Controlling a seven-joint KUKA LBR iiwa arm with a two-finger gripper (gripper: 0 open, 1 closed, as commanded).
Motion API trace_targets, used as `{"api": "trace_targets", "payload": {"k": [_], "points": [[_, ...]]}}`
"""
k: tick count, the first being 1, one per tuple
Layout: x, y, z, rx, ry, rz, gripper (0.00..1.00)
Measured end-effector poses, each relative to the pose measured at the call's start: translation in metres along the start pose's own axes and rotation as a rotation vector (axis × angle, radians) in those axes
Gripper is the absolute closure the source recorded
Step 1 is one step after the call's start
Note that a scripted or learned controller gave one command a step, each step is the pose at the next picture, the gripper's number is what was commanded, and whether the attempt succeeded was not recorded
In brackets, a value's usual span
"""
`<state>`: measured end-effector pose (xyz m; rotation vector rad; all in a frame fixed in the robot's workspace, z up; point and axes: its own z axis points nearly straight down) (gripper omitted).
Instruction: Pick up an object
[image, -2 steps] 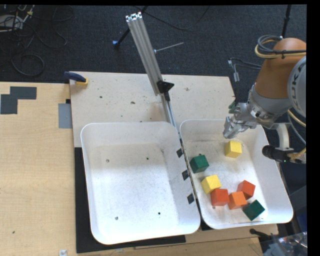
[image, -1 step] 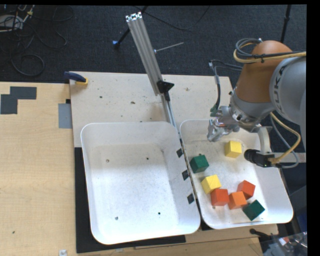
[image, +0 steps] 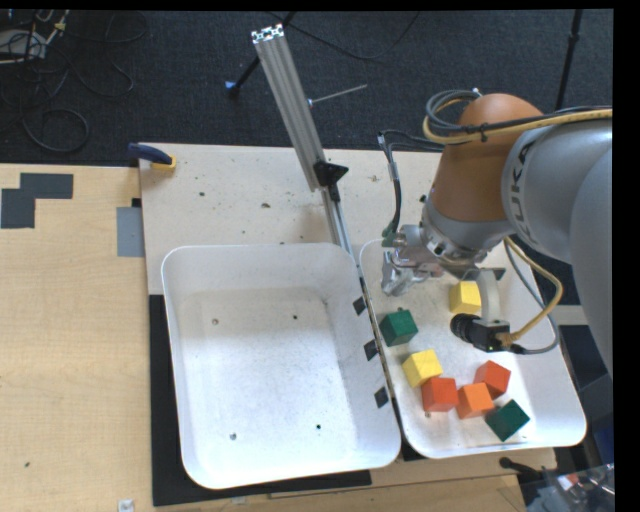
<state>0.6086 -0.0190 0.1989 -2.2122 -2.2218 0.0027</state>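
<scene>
Gripper hung w/ nothing btwn its fingers, gap looked slightly open, just above green cube near right bin left wall; risk: a finger clips wall or nudges cube on descent.

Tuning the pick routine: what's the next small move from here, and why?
Probably descend a little toward the green cube. The gripper hangs just above it in the right bin, with nothing seen between its fingers. That cube sits apart from the yellow and red cubes, so it looks like the cleanest target.
</scene>
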Motion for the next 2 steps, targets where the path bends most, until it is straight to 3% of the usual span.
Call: {"api": "trace_targets", "payload": {"k": [2], "points": [[0.108,-0.034,-0.007,-0.002,-0.001,-0.001,1.0]]}}
